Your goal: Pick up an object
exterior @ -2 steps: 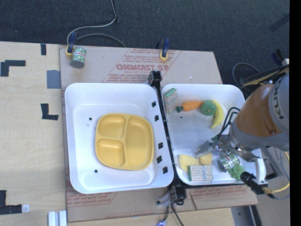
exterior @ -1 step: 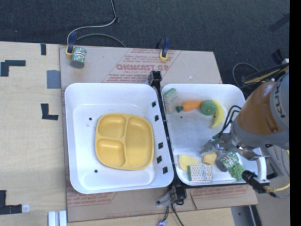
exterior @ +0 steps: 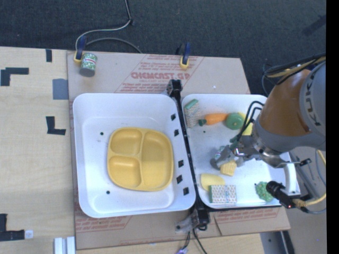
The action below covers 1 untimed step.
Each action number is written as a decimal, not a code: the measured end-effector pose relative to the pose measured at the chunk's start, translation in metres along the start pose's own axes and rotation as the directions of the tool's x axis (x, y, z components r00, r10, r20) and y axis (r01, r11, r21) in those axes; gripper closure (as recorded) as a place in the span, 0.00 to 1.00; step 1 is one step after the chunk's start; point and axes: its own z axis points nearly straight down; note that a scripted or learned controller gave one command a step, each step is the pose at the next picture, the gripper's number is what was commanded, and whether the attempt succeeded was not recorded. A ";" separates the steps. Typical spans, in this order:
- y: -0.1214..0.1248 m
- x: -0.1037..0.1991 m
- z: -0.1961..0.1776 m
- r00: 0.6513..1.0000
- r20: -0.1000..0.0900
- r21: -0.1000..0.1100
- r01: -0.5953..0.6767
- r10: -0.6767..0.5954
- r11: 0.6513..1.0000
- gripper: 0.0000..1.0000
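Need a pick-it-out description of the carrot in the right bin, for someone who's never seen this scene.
Start at the right bin, the one without the yellow divided tray. Look along its far edge: the carrot lies there between a small patterned box and a round green item. It is the only orange, tapered thing in that bin.
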 end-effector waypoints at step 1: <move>0.039 0.062 -0.018 1.000 0.000 0.001 0.000 0.000 1.000 1.00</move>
